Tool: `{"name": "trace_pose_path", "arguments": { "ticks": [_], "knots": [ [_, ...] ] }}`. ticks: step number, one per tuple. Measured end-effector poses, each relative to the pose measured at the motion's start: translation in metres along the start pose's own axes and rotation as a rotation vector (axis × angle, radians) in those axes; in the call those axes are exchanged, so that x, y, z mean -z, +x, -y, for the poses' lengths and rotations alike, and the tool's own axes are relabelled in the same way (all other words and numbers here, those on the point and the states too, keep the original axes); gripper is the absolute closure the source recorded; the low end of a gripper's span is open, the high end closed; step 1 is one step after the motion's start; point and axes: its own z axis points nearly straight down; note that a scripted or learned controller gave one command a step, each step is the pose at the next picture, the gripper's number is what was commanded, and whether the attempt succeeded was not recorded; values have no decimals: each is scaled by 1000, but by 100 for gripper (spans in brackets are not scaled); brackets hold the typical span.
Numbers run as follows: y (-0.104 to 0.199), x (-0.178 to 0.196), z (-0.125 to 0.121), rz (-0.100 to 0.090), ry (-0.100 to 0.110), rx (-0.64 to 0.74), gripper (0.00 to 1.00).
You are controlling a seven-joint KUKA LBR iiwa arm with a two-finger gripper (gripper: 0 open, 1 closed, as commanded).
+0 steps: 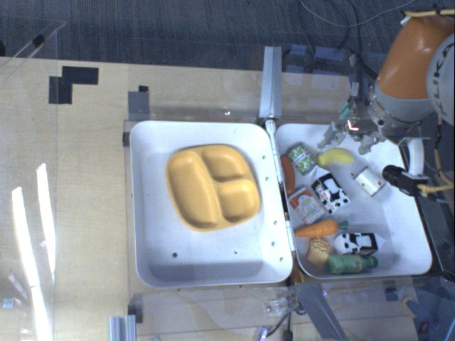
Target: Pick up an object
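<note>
The right bin [419, 251] holds several small items. A yellow banana [335, 158] lies near its back, beside a green packet [301, 157] and a red-brown sausage [286, 172]. Further forward lie a black-and-white cow toy [329, 192], an orange carrot [316, 229], a second cow toy [355, 243] and a green bottle-like piece [348, 263]. My gripper [350, 139] hangs at the bin's back, just above and behind the banana. Its fingers are spread open with nothing between them.
The left bin [153, 261] holds a yellow divided plate [212, 185]. A metal rail [270, 84] runs along the divider between the bins. A small white box [368, 182] lies right of the banana. The orange-banded arm [419, 55] fills the upper right corner.
</note>
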Motion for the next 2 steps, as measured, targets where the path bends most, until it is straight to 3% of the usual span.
{"name": "trace_pose_path", "arguments": {
  "ticks": [1, 2],
  "knots": [
    [-54, -87, 2, 1, -1, 205, 0],
    [-43, -86, -25, 1, -2, -98, 0]
  ]
}}
